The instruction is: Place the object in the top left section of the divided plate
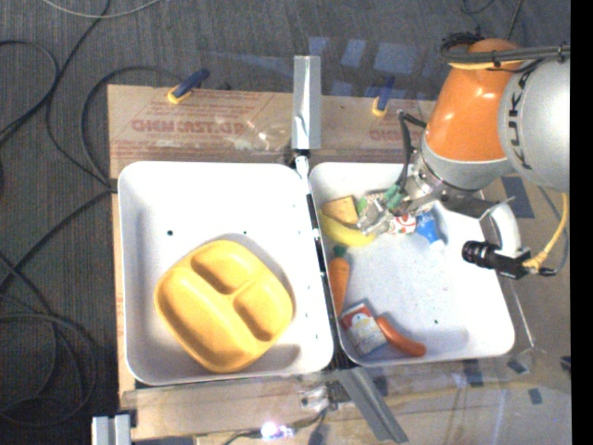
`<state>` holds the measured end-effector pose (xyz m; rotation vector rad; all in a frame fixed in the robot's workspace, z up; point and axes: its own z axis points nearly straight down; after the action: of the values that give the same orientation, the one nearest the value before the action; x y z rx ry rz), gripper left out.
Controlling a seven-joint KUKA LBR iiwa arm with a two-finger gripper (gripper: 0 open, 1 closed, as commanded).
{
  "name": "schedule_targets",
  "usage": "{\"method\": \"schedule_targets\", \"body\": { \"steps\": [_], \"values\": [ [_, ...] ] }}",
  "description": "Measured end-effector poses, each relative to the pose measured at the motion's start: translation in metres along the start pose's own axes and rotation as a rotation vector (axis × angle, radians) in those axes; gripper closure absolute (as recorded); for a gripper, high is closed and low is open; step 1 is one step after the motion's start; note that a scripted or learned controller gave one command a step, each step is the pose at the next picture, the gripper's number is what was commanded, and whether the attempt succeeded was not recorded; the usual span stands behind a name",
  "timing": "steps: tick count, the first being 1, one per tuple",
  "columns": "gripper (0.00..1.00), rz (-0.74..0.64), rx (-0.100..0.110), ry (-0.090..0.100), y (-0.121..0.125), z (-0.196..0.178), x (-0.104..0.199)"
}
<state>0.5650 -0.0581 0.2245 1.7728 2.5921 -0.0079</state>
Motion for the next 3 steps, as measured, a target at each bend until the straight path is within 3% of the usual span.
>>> {"method": "schedule_targets", "body": {
  "steps": [1,2,3],
  "values": [
    [1.00,-0.013,0.000,0.005,-0.067,0.042,0.019],
    [1.00,0.118,-0.001,0.001,-0.025,-0.016,-0.046],
    [1.00,0.436,0.002,0.003,-0.114,0.065,-0.066]
  ]
}}
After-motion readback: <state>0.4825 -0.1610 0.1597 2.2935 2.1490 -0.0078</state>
